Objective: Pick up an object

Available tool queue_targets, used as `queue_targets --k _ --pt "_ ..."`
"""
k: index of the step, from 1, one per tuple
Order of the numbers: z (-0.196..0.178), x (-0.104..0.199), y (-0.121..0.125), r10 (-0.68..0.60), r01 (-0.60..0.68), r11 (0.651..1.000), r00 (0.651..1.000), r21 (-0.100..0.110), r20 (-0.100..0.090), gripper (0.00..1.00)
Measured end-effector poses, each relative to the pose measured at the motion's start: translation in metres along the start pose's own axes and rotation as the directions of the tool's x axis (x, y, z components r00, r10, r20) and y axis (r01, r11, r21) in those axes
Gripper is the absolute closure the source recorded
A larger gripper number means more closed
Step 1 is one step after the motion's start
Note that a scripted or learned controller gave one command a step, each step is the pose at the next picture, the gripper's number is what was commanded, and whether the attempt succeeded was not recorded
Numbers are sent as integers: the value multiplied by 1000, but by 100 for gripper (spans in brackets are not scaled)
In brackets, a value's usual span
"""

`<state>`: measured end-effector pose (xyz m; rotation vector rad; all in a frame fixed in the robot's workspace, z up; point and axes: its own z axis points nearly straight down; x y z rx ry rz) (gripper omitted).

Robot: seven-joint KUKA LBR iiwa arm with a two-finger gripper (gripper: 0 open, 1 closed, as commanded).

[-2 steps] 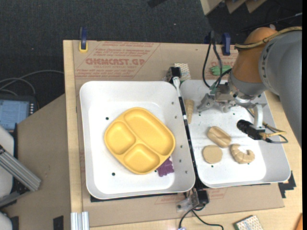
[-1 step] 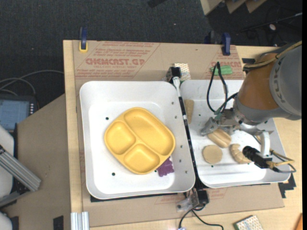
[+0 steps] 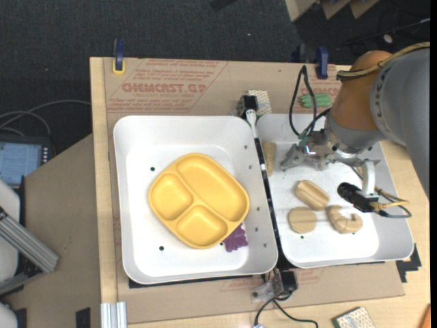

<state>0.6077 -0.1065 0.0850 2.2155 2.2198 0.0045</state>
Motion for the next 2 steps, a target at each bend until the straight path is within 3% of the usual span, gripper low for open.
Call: queue_targets --k 1,2 --pt "0 16 -77 4 -4 1000 1000 13 -4 0" --pt "0 -14 -11 1 -1 1000 1000 -1 1 0"
